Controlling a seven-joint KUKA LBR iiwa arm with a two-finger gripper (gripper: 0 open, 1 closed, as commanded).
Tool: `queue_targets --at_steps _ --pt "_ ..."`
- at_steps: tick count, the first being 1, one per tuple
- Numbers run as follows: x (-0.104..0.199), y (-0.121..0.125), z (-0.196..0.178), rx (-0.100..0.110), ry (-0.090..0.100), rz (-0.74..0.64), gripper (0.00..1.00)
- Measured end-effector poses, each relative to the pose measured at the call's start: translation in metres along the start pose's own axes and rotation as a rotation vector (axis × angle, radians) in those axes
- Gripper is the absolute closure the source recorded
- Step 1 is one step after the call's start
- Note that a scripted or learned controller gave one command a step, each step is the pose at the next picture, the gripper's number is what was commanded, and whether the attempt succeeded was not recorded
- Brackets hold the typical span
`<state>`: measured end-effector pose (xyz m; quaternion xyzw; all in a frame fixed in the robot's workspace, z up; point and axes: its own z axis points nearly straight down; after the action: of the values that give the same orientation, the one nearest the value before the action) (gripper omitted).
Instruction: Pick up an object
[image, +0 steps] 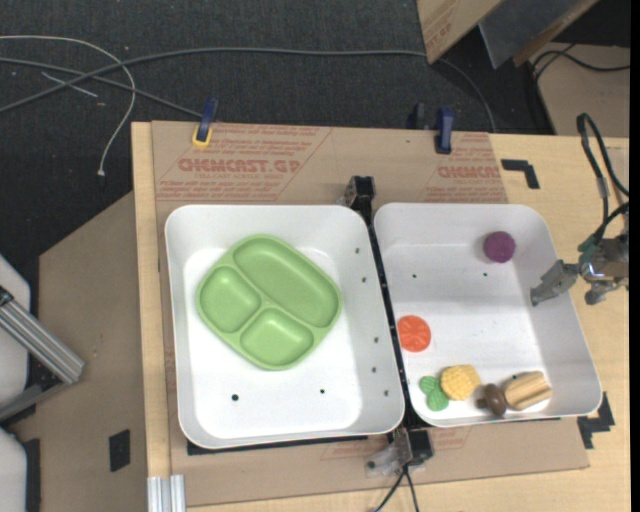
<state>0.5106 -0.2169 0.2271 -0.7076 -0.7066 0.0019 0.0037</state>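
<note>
On the counter (100, 330), the right bin (470, 300) held the toys. The tool (575, 275) sat at its right rim; whether it was apart could not be told. The isolated purple ball (499, 246), far right, was judged the easiest target.

text: "CHEMCAST GP" in red, twice | on: brown sheet (300, 150) under the bins

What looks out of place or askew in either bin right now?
Nothing spilled or damaged. The green divided plate lies rotated, askew to the left bin's edges. In the right bin, the toy corn, a green piece and the wooden toy crowd the front wall; the purple ball and orange disc sit apart.
</note>
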Motion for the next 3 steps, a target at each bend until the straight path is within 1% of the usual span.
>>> queue_targets --at_steps 1,2,3 --pt "0.0 0.002 -0.003 -0.007 -0.002 -0.002 0.0" --pt "0.009 0.004 0.052 -0.007 -0.001 -0.002 0.0" --pt "0.005 0.008 0.095 -0.004 0.0 -0.001 0.0"
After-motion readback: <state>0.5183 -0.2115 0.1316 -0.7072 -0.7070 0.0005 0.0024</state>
